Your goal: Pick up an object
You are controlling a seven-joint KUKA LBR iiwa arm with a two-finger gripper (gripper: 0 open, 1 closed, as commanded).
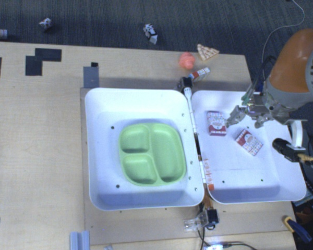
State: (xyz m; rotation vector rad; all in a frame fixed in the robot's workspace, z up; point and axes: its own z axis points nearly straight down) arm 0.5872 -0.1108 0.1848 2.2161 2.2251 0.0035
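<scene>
At the near edge of the worktop (36,191) a small clip-like fitting (201,222) sits below the seam between the two bins. The left bin (101,191) carries a green divided plate (151,152) lying flat in its middle. The right bin (240,191) holds two small red-and-white packets: one packet (249,141) lies tilted near the centre-right of the bin floor, and the other packet (216,123) lies squarer, closer to the seam with the left bin. The two are near each other but apart.

The gripper (249,113) hangs over the right bin between and slightly behind the packets, on the end of the grey arm with its orange band (298,61). Its jaws look spread, with nothing between them; neither packet is touched.

Judging by their look, the packets are light, flat and thin, probably soft sachets or small cards with a slick printed face. Lying flat, they give the jaws little height to catch, so they may slide or slip out. A sensible hold would be across the short width of the tilted packet, jaws low against the bin floor, pinching the long edges.

Beyond the bins lie a small tube (200,74), an orange ball (187,61) and a pizza-slice toy (207,52), with dark carpet (120,9) behind
</scene>
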